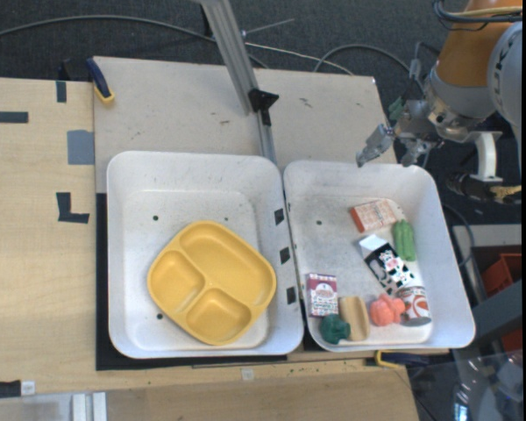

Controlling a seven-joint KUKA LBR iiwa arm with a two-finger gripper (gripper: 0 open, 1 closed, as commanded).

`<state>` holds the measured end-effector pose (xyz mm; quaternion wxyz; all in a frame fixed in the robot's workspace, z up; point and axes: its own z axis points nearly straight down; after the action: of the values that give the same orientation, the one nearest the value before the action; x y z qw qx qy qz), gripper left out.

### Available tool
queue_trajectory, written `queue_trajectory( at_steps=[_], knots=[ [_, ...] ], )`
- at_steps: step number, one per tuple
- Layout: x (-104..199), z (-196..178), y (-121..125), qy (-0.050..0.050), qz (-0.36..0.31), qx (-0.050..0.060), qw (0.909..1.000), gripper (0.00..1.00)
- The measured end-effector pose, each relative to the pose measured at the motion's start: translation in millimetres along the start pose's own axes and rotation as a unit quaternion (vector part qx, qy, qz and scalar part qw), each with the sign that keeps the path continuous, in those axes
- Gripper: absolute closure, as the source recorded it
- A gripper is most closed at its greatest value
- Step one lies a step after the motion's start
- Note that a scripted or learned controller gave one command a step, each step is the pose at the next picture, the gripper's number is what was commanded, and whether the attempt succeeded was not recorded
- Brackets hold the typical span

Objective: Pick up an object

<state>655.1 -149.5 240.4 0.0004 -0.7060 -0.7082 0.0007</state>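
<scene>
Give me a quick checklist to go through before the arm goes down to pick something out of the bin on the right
1. Gripper free of any object: ok, nothing shows between its fingers.
2. Gripper above the target bin: not ok, it hangs over the far rim of the right-hand shallow white bin, away from the items.
3. Items within the bin: ok, the tan cardboard box, green plastic pickle and black-and-white cow-patterned carton all lie inside.
4. Items separated enough for a clean grasp: not ok, the near-corner ones crowd together and touch.
5. Yellow divided plastic plate out of the way: ok, it lies in the left bin.
</scene>
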Motion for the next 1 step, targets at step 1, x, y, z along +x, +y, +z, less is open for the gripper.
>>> queue_trajectory(
  at_steps=[1],
  knots=[
    [-0.1, 0.0, 0.0, 0.000, 0.000, 0.000, 1.0000, 0.00]
  ],
)
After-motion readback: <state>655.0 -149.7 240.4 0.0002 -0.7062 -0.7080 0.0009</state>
